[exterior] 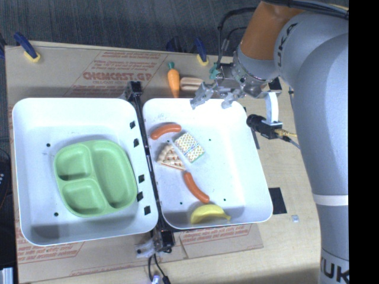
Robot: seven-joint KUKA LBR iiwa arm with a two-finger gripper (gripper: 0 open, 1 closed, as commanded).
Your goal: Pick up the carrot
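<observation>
Two jaws of the gripper (212, 98) stand spread apart with nothing between them, hovering over the right bin's (251, 158) far rim. Just beyond that rim, the carrot (173, 80) lies on the counter (106, 70) beside a bun (190, 85).

Green plate (95, 176), sausages (165, 130), banana (209, 214)

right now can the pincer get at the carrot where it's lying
Probably yes. The carrot lies on the cardboard just outside the right bin's far rim, nothing on top of it. The open pincer hovers close by; only a bun-like item beside it crowds one side.
</observation>
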